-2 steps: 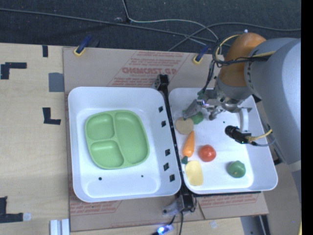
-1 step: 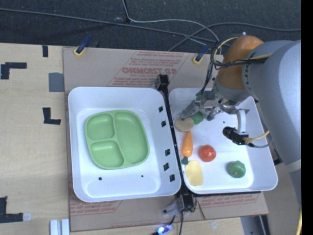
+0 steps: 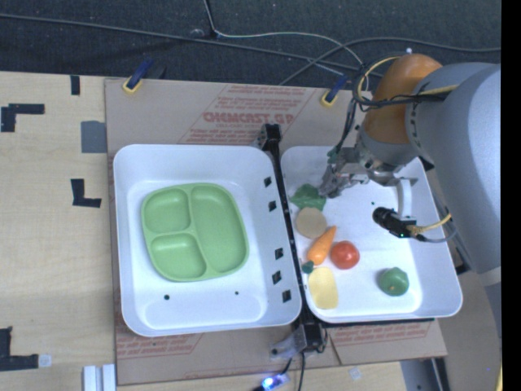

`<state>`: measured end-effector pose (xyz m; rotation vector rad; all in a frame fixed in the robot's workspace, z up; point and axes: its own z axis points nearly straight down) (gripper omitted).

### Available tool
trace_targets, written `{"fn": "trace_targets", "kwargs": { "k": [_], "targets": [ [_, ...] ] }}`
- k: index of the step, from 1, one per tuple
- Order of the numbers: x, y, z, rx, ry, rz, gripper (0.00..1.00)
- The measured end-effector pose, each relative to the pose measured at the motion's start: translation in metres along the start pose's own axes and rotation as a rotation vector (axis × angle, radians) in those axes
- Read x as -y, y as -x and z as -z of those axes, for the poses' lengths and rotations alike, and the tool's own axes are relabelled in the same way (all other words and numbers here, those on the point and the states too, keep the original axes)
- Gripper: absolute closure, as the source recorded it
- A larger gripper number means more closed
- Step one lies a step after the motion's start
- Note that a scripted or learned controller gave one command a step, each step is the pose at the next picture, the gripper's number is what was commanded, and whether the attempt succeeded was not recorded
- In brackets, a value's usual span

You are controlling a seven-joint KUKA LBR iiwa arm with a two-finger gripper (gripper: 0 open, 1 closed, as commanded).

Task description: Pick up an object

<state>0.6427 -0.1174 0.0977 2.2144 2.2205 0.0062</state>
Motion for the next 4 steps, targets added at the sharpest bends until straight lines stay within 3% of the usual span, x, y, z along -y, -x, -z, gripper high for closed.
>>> {"fn": "trace_targets", "kwargs": {
  "k": [3, 4],
  "targets": [
    [0.0, -0.002, 0.15, -0.001, -0.002, -0.001, 1.0],
    [0.002, -0.061, 0.15, -0.002, -0.007, 0.003, 1.0]
  ]
}}
